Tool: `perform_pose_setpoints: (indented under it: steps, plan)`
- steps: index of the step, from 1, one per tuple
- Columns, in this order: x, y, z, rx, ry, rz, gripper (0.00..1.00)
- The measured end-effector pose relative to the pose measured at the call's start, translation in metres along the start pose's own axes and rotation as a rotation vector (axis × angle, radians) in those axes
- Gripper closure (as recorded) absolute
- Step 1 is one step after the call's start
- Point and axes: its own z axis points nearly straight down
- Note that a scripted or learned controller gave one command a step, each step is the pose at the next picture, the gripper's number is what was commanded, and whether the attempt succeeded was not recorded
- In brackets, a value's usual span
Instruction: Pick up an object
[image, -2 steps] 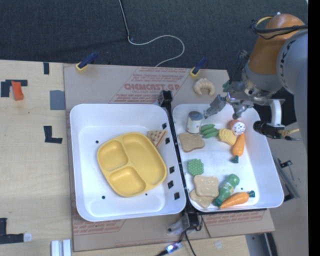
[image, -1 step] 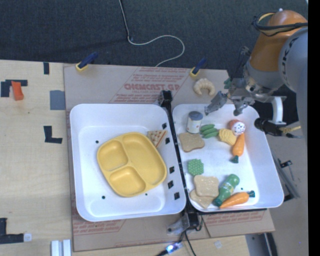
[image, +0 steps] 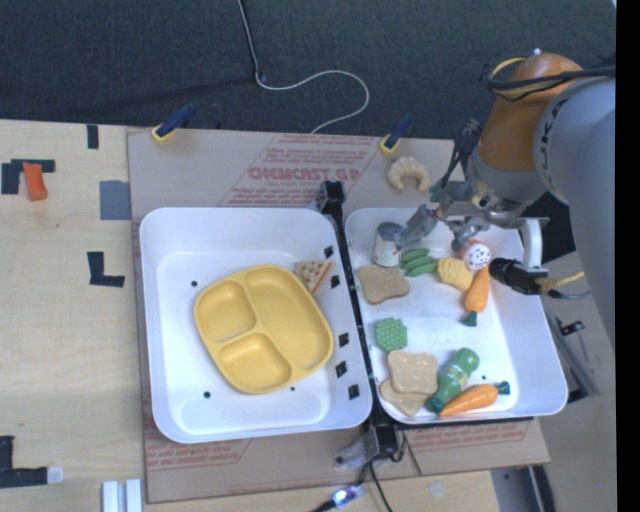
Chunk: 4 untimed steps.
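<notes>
My gripper (image: 441, 232) hangs over the back of the right bin (image: 520, 345), open, one finger (image: 417, 229) to the left and the other to the right, with nothing held between them. Just below it lie a green pea pod (image: 418, 264) and a yellow corn cob (image: 452, 271). A small grey and white cup (image: 387, 243) sits left of the fingers. A white ball with red marks (image: 478, 255) and an orange carrot (image: 477, 290) lie to the right.
The right bin also holds bread slices (image: 383, 285) (image: 412, 372), a green waffle (image: 391, 333), a green bottle (image: 455, 368) and a second carrot (image: 468, 400). In the left bin (image: 165, 300) are a yellow divided tray (image: 262, 328) and a cracker (image: 313, 272). A croissant (image: 408, 175) lies behind the bins.
</notes>
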Motion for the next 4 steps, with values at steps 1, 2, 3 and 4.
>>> perform_pose_setpoints:
  steps: [1, 2, 3, 4]
  plan:
    - [0.008, 0.003, 0.061, 0.001, 0.000, 0.000, 0.00]
    - [0.006, 0.005, 0.081, -0.010, -0.007, -0.002, 0.00]
    - [0.005, 0.003, 0.070, 0.004, -0.005, -0.004, 1.00]
    - [0.008, 0.007, 0.006, -0.010, 0.000, 0.000, 1.00]
